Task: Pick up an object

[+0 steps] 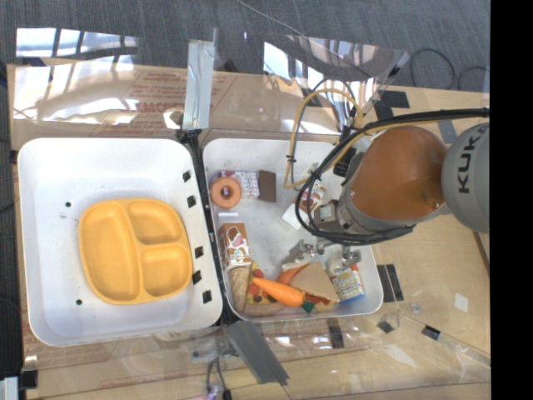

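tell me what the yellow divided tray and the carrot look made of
Yellow divided tray: likely moulded plastic, with a smooth matte surface, one even colour and rounded compartment edges. Carrot: probably a plastic toy, uniformly orange with a slight gloss, though real can't be ruled out.

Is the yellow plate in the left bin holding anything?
Empty: yellow plate lies flat in the left bin, and its three compartments show bare yellow.

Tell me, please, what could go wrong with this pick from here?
The hand hangs low over a crowded heap: carrot, bottle and wedge lie touching, so it may catch two things or none. The heap sits by the right bin's near wall, so a finger might strike it.
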